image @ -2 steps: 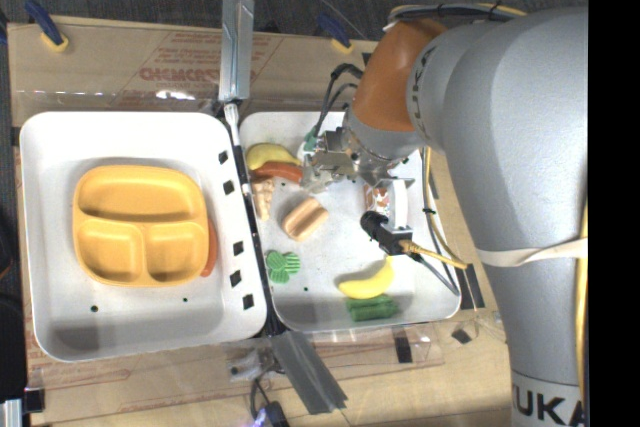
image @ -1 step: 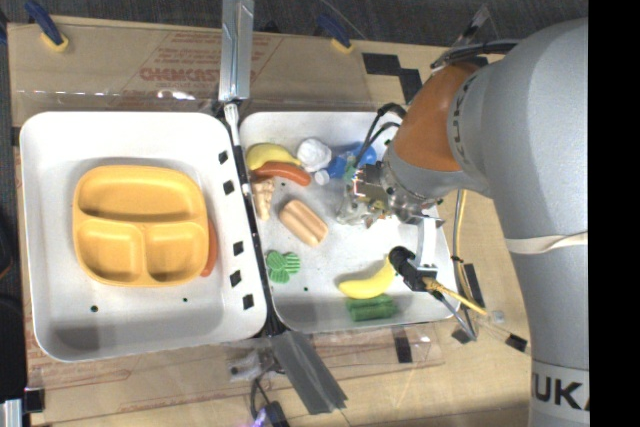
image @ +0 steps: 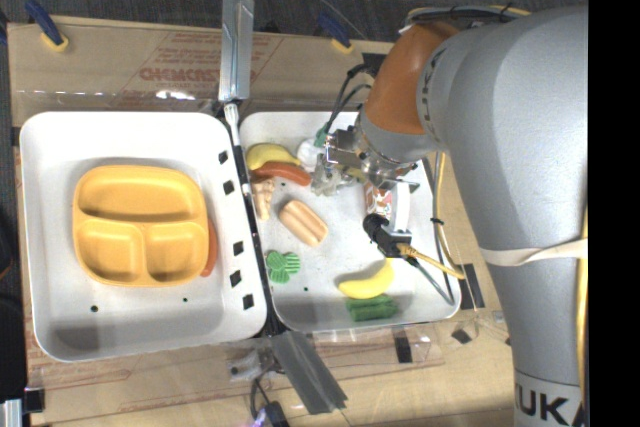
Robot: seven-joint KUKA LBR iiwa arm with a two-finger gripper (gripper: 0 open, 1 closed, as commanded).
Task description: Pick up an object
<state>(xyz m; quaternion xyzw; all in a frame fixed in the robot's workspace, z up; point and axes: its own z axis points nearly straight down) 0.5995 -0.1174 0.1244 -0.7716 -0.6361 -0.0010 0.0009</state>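
Note:
The right bin holds several toy foods. A yellow rounded piece and a red-orange sausage lie at its upper left, with a small pale piece just below them. A tan hot dog lies near the middle. Lower down are a green leafy piece, a yellow banana and a dark green block. My gripper hangs low in the bin's upper middle, just right of the sausage and above the hot dog. Nothing visibly sits in it.
The left bin carries a yellow divided tray. A metal divider and black clips run between the bins. The grey arm and its orange band cover the right bin's upper right. Cables trail along its right wall.

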